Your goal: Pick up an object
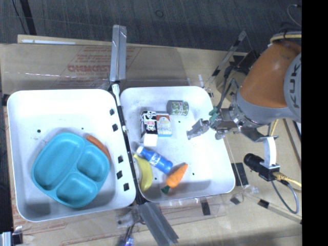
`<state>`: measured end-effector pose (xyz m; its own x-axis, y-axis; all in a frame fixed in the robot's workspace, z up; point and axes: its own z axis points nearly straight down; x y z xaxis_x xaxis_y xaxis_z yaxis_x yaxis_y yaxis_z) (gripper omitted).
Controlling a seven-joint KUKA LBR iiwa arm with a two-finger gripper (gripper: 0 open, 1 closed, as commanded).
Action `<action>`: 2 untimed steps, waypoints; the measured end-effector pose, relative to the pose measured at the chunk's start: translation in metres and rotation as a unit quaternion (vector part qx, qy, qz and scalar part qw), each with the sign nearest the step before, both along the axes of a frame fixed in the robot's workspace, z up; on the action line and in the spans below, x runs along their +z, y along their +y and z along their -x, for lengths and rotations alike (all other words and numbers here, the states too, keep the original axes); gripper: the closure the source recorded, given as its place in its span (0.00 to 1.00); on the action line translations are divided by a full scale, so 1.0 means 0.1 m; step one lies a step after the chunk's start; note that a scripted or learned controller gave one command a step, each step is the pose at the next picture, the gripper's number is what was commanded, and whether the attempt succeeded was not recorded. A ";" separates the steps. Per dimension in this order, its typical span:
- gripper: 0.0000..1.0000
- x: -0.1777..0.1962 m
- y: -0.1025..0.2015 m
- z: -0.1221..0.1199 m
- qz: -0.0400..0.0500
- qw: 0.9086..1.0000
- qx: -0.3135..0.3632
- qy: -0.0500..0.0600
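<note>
Objects for picking lie clustered in the right bin (pixel 215 181), the second of two shallow white bins set side by side on my bench. Counted from above, that bin holds six things: one small grey-green can (pixel 177 107) on its side near the far wall, one black-and-white carton (pixel 148 122) touching one red-and-white box (pixel 164 125), one blue bottle with a white cap (pixel 155 159), one yellow banana (pixel 145 174) against the left wall, and one orange toy carrot (pixel 176 176) with a green tip, just beside the bottle's end. The left bin (pixel 31 106) holds one blue divided plate (pixel 70 169) with three compartments, and one thin orange piece (pixel 98 145) at its rim. My gripper (pixel 196 130) hangs over the right side of the right bin, near the can and the boxes, with nothing seen between its fingers; how far apart they stand I cannot tell.
</note>
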<state>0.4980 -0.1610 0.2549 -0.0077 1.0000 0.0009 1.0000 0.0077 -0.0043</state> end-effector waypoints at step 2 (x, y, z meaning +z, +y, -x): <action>0.00 -1.47 0.30 0.08 0.000 0.990 0.137 -0.019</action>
